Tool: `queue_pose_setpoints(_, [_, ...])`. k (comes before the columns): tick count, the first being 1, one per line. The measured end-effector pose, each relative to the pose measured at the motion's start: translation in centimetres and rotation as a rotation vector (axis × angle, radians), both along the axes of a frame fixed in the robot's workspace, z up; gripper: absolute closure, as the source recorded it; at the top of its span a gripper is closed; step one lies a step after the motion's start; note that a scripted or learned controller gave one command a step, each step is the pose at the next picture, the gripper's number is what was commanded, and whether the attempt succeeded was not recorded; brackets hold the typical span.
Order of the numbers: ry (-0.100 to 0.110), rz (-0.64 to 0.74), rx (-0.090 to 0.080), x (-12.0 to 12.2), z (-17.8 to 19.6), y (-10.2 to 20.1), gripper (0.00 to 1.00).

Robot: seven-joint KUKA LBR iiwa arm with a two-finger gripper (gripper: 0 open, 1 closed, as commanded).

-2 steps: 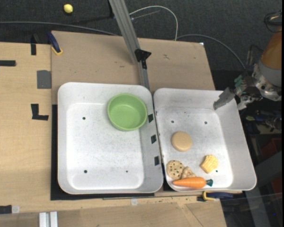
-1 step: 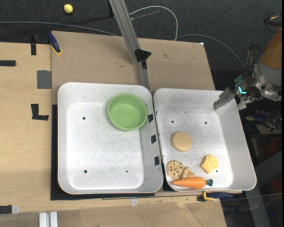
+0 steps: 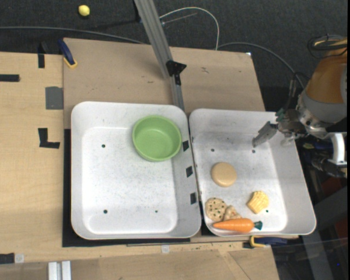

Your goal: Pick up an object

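Observation:
The right bin [image 3: 291, 174] holds a tan round bun [image 3: 224, 174], a yellow waffle-like piece [image 3: 257, 202], a brown cookie [image 3: 214, 206], a small cracker [image 3: 231, 213] and an orange carrot [image 3: 236, 226] along the front wall. A green bowl [image 3: 157, 137] rests at the back right of the left bin [image 3: 93, 174]. My gripper [image 3: 262, 137] hangs over the back right part of the right bin, up and to the right of the bun and apart from every object. Nothing is visibly held in it.
A grey metal pole [image 3: 154, 31] slants down from the top to the seam between the bins. A yellow ball [image 3: 84, 10] lies on the dark floor far back left. Cables run behind the bench.

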State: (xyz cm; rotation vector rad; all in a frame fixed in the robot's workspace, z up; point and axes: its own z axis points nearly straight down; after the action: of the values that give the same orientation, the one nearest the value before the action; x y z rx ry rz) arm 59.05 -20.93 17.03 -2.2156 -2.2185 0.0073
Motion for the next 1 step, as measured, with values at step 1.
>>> queue_pose_setpoints(1, [0.000,0.001,0.001,-0.29,-6.28,0.83,0.00])
